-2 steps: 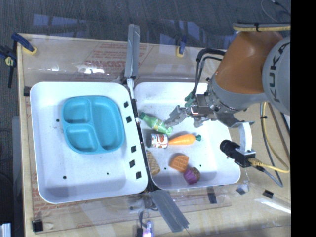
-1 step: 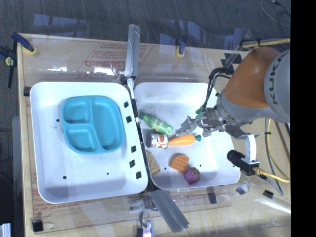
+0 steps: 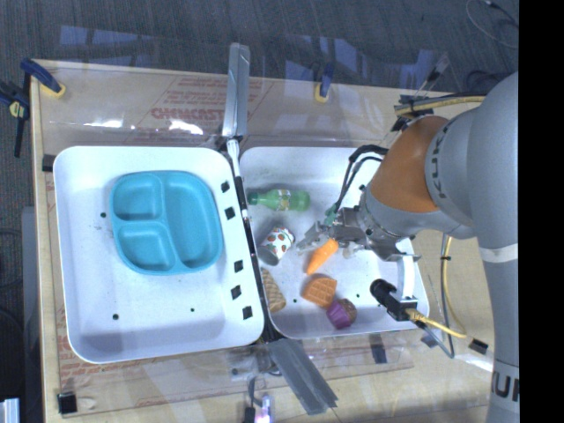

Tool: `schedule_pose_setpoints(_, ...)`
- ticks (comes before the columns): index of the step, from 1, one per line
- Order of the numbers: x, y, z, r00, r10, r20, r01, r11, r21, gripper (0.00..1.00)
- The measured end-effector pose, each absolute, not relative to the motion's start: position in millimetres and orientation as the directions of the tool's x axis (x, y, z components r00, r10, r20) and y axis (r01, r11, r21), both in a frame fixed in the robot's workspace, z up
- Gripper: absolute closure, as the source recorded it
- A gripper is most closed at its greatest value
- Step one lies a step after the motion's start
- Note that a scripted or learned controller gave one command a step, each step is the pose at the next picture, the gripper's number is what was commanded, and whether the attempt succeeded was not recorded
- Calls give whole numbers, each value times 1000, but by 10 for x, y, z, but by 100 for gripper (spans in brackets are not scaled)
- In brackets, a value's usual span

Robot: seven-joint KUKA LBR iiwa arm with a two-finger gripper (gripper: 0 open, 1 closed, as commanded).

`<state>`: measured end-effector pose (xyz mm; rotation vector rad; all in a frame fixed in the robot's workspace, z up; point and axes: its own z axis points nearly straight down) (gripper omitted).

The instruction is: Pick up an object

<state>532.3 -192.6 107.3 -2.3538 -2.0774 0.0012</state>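
Note:
My gripper [image 3: 330, 239] hangs low in the right bin [image 3: 291, 161], reaching in from the right. It is open, its fingers spread over the upper end of an orange carrot [image 3: 322, 255] that lies slanted on the bin floor. Nothing is gripped between the fingers. Close by lie a white, red and green strawberry-like toy [image 3: 278, 243], a green bottle [image 3: 280, 200] on its side, an orange waffle-like piece [image 3: 319, 289] and a purple piece [image 3: 341, 312].
A brown ridged piece [image 3: 272, 291] rests against the right bin's left wall. The left bin [image 3: 88, 315] holds a blue divided plate [image 3: 166, 220]. The arm's grey and orange body covers the right bin's right side.

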Motion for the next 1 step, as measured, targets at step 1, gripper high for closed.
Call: schedule_pose_setpoints(1, 5333, -1926, 1165, 119, 993, 0, 993, -119, -3, 100)
